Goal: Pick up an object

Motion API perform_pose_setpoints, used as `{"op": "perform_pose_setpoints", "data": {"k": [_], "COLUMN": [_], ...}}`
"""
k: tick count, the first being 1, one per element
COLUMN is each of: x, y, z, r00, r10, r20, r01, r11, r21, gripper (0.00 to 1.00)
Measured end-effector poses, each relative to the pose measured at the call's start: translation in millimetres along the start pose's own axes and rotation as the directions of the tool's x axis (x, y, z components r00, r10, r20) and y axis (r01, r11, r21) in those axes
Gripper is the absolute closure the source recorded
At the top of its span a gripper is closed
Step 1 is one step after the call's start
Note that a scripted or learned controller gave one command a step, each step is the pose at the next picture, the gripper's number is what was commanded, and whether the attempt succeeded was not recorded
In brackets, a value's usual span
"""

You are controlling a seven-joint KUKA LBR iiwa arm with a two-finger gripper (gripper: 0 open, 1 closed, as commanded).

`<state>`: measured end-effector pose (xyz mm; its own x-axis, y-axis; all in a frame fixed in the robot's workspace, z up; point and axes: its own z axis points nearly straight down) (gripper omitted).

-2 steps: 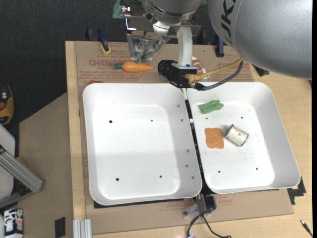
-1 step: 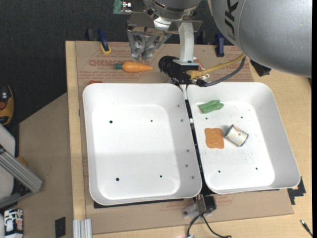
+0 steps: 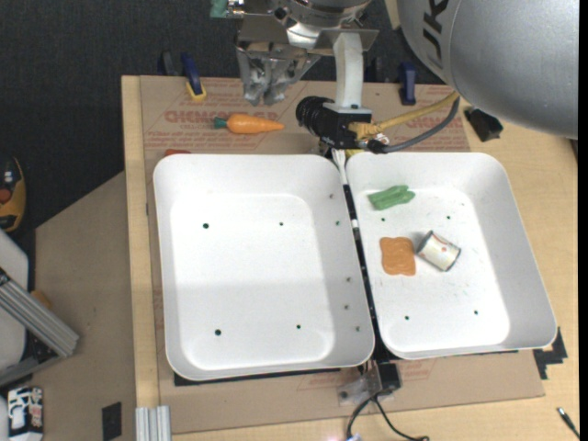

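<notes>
Carrot [image 3: 254, 125] sits just below my pincer [image 3: 264, 88], outside the bins, long axis left-right w/ tip pointing right. Can't tell the pincer's state tbh.

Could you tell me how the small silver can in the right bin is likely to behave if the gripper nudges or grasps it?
The silver can lies on its side, so a nudge would probably roll it, perhaps against the orange piece close beside it. Its rounded, shiny wall looks smooth, so fingers may slip. It seems small and likely light.
</notes>
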<state>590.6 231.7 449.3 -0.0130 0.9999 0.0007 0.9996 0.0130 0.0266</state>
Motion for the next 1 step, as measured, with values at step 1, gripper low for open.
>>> {"op": "perform_pose_setpoints", "data": {"k": [1], "x": [0.9], "y": [0.5], "z": [-10.6], "r00": [1.0], "r10": [-0.001], "r20": [-0.001], "r01": [0.001], "r11": [1.0], "r21": [-0.003], "gripper": [1.0]}}
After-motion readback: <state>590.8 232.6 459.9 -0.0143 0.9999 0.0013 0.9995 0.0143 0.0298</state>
